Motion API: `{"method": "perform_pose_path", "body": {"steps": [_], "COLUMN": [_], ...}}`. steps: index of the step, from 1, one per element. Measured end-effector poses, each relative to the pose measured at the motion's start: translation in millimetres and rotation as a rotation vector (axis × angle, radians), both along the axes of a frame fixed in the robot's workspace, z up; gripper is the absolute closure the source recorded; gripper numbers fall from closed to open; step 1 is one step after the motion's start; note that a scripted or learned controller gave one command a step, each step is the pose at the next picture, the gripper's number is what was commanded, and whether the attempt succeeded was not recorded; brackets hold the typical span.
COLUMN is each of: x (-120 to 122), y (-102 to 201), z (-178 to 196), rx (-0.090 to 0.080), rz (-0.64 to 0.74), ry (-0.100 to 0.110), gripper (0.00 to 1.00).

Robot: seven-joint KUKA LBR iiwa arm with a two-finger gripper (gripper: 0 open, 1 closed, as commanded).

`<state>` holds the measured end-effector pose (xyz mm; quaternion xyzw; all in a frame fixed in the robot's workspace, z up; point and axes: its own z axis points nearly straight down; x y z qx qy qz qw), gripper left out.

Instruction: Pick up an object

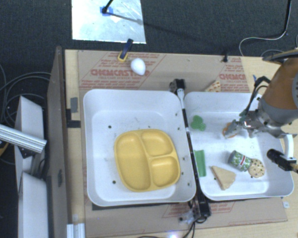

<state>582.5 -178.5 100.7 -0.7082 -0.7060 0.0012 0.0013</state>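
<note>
Overhead view of my remote picking station. The gripper (233, 129) sits low over the right bin (288, 190), near the middle of its floor toward the far wall. I cannot tell whether it is released or clenched, and a small tan shape at its tip is too blurred for me to name.

Candidate things all lie in the right bin. A green toy piece (198, 123) rests near the inner wall, a flat green bar (200, 162) lies along that wall further forward, and a tan wedge (223, 177), a small can (240, 160) lying on its side and a round cookie (257, 169) cluster toward the near edge, can and cookie touching.

The left bin (97, 133) carries a yellow divided tray (146, 158). A white egg (138, 66) lies outside on the cardboard (188, 66).

I judge these to be light, rigid play-food pieces. The can looks smooth and liable to roll, so I would close across its body. The wedge offers flat faces.
</note>
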Motion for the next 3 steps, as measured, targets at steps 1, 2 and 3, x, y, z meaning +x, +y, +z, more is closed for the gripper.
{"method": "perform_pose_path", "body": {"steps": [1, 2, 3], "x": [-56.7, 16.0, 19.1], "y": [43.3, 50.3, -26.8], "z": [-17.6, -15.3, -15.4], "rx": [0.003, -0.001, -0.005], "rz": [0.004, 0.010, 0.000], "ry": [0.001, -0.012, -0.009], "gripper": [0.00, 0.00, 0.00]}}
